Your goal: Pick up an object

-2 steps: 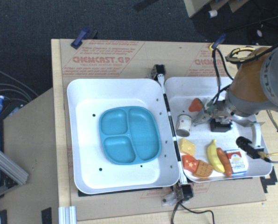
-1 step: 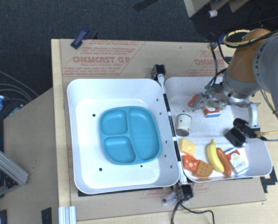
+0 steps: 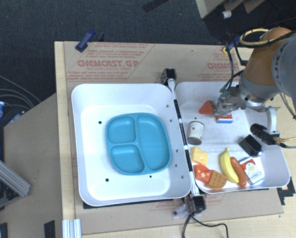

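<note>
Wooden bench w/ two shallow white bins: left bin holds a sky-blue divided plastic plate, right bin has the clutter. Two-finger gripper sits low at the right bin's back, just beside a small red wedge-shaped piece & over a red-white-blue flat block; can't tell its opening or any hold. Nearer front: yellow toy banana, white cylindrical cup, yellow cheese wedge.

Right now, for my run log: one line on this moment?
hand: right bin, far end | beside: red wedge | grasp: unconfirmed | blue divided plate: left bin
</note>
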Action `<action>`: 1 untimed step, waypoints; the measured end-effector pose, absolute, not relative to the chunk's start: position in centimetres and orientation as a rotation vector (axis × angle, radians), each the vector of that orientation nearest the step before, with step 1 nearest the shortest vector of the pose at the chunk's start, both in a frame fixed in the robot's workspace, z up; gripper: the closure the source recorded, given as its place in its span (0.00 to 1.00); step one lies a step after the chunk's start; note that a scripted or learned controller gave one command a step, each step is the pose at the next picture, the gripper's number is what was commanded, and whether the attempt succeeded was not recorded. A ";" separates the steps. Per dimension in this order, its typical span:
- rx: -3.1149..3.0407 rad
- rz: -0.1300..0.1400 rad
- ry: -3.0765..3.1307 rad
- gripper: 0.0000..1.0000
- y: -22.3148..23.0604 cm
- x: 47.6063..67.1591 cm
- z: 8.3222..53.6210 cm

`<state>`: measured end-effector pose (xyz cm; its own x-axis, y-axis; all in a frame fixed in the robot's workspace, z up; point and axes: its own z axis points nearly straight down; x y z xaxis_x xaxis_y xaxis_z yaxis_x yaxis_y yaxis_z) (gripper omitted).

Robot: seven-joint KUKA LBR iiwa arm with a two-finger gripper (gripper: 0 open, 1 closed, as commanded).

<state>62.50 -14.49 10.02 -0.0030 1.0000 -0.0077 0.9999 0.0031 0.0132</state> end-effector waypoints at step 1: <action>2.208 0.005 2.215 0.00 -14.5 62.5 10.0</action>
<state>62.47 -14.49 9.99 -0.0030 1.0000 -0.0076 0.9999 0.0031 0.0123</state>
